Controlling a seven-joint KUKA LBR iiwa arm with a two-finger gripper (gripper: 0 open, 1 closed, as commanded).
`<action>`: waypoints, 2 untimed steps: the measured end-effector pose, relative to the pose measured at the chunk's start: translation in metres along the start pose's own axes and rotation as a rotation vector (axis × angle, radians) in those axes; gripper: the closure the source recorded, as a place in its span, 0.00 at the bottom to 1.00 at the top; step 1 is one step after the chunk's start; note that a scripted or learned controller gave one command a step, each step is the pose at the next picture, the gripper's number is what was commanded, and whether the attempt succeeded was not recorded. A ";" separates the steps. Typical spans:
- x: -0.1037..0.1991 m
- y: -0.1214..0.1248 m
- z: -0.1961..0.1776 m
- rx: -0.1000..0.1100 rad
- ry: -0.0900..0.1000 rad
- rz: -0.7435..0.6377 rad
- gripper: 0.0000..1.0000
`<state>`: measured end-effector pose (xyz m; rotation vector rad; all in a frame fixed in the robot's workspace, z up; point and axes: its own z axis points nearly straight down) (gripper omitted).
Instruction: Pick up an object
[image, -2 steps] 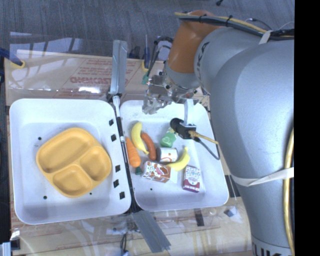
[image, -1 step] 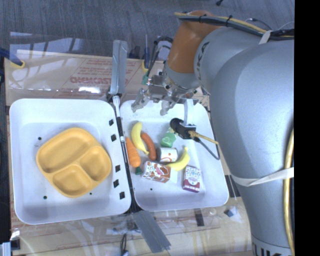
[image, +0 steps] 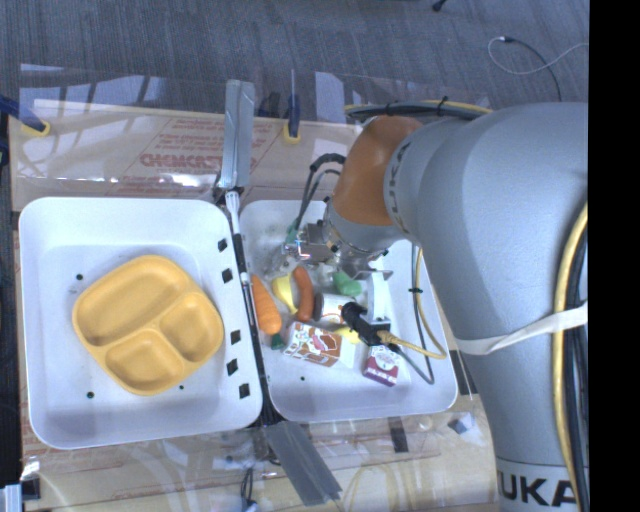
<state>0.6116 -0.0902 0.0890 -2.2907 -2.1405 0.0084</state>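
Reached in from the right, arm bent down over the right bin, orange band above the wrist. Gripper low among the clutter; could not tell jaw state. Carrot lay at the right bin's left wall, long axis running upper-left to lower-right, green end at the bottom. Printed carton just beside it. Yellow divided plate sat in the left bin.

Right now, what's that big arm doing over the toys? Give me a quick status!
Gripper down in right bin among the clutter; grip unclear. Carrot loose by the bin's left wall. Small cartons crowd close. Yellow tray alone in left bin.
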 end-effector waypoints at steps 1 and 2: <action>0.000 0.002 -0.011 -0.001 0.000 -0.005 1.00; 0.002 0.023 -0.101 -0.003 0.000 0.000 1.00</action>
